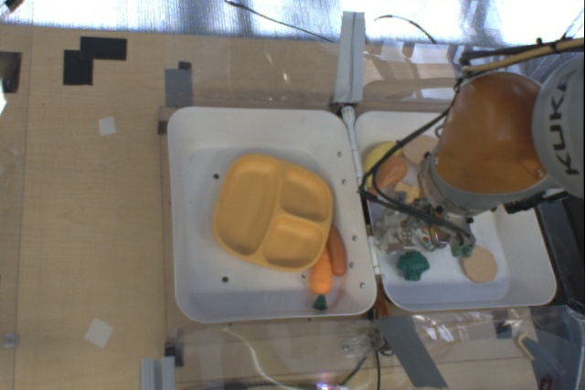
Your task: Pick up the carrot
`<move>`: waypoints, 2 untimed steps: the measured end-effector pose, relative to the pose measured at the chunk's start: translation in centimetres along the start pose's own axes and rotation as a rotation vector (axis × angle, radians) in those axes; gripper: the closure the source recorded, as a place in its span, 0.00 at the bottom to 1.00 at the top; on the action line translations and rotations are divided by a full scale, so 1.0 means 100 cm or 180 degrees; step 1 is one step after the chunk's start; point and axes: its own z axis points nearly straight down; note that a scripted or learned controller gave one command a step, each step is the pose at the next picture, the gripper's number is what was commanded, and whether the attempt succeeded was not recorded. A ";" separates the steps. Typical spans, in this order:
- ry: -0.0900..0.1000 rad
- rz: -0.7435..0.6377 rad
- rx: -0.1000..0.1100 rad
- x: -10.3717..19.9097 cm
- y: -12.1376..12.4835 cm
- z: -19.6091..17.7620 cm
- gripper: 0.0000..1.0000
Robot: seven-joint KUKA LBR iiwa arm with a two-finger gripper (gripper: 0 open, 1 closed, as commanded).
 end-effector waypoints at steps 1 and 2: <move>-0.0032 -0.1081 0.0025 -0.018 -0.080 -0.055 1.00; -0.0029 -0.1090 0.0019 -0.018 -0.078 -0.055 0.00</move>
